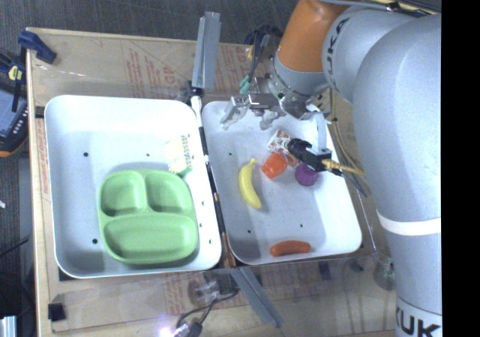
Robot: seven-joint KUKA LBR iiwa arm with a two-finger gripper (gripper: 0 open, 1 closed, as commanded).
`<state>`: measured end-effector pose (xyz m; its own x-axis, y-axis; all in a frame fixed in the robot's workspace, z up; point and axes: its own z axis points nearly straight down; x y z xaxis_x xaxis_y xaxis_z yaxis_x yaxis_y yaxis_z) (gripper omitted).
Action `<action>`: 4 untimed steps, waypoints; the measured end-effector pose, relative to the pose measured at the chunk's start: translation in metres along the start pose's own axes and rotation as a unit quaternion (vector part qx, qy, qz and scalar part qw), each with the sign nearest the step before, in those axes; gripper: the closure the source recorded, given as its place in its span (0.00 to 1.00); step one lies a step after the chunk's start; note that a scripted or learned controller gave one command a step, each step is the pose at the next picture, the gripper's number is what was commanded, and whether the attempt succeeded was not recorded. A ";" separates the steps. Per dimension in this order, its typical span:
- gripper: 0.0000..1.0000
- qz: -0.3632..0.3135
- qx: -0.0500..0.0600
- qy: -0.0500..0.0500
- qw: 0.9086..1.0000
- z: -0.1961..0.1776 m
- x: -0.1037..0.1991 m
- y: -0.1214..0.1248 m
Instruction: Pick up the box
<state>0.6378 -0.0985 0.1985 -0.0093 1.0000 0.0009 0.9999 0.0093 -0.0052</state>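
A small pale yellow box leans against the right wall of the left bin, just above the green tray. A smaller red-and-white carton lies in the right bin near the orange cup. My gripper hangs over the far left corner of the right bin. Its two silvery fingers are spread open with nothing between them. It is to the right of and beyond the pale box, and left of the carton.
A green divided tray fills the near part of the left bin. The right bin holds a banana, an orange cup, a purple piece and a sausage. The bulky grey arm covers the right side.
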 end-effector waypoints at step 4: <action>0.00 -0.021 0.000 0.000 1.000 -0.013 -0.109 -0.079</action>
<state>0.5601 -0.2087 0.2120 -0.0506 0.9987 0.0020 0.9987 0.0506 -0.0054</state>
